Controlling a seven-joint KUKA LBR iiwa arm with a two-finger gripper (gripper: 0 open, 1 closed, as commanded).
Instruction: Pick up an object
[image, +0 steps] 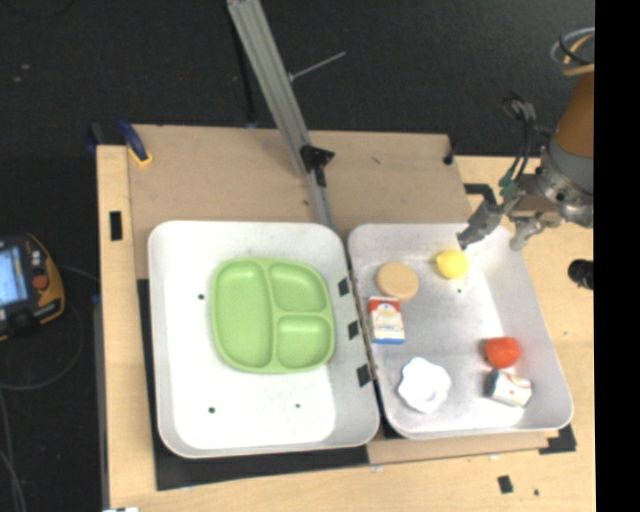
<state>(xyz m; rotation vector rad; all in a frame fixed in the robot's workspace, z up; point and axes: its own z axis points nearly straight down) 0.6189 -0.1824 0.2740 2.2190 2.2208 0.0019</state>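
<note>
At the near edge of the right bin (545, 330), toward 4 o'clock: a small white-and-red object (510, 388) with an orange-red ball (502, 350) touching its far side. Left of those, at 6 o'clock in that bin, a white crumpled object (424, 384). Farther in, a small red-and-white carton (387, 320) beside the bin's left wall, and just beyond it a tan round disc (397, 280). At 12 o'clock in the bin, a yellow ball (452, 263).

In the left bin (180, 400), a green divided plate (271, 314), lying flat at centre.

Above the right bin's far right corner, at 1 o'clock: the pincer (495, 232), fingers spread apart, nothing between them, left finger tip just beyond the yellow ball but clear of it. Wrist tilted down and leftward, arm (570, 130) entering from 3 o'clock over the tabletop (230, 180).
</note>
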